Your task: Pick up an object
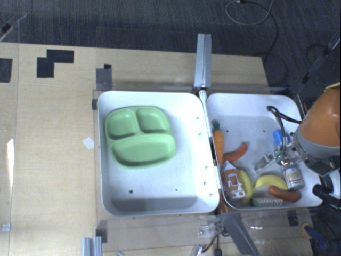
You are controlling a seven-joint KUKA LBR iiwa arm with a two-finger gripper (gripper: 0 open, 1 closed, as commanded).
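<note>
Arm [322, 127] cropped by the right edge, pincer [278, 156] fingers too small and cluttered to read.

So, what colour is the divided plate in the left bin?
Light green, plain with no pattern. The divided plate shows best in the camera view, lying in the left bin.

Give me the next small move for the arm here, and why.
Probably a short descent straight down onto the yellow banana. The metal claw sits low in the right-hand white bin, just above the banana, and nothing shows between its tips. The red sausage and small silver can crowd that corner, so a sideways shift risks a bump.
</note>
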